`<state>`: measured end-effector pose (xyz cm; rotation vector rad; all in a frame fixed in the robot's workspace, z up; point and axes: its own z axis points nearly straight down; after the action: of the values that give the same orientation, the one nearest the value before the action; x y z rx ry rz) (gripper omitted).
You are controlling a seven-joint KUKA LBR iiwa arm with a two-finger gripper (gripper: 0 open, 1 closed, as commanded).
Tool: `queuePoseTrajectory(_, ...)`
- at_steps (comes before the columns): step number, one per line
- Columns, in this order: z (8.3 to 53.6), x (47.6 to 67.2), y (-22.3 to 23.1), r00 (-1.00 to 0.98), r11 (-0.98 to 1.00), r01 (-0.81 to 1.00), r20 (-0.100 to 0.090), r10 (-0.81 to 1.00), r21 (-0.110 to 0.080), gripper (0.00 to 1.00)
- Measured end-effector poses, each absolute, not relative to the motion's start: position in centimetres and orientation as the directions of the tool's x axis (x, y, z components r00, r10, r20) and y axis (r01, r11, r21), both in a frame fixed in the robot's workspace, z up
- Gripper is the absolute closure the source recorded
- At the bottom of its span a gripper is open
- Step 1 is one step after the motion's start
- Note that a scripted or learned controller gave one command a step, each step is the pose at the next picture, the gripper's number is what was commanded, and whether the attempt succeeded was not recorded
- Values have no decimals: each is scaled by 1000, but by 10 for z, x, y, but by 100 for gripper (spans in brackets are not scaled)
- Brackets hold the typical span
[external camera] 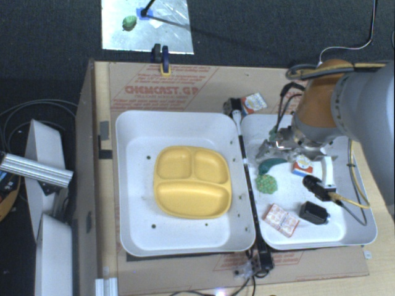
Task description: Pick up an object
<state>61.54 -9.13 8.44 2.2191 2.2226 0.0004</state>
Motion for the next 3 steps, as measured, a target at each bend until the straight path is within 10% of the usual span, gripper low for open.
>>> queuePoseTrajectory(1,84,589,-83,0,0,1000,0,1000,0,0)
queuePoseTrajectory(2,146,661,-102,-4,4,1000,-1,1000,5,0)
queuePoseTrajectory(3,125,613,-116,-1,1,1000,-1,1000,0,0)
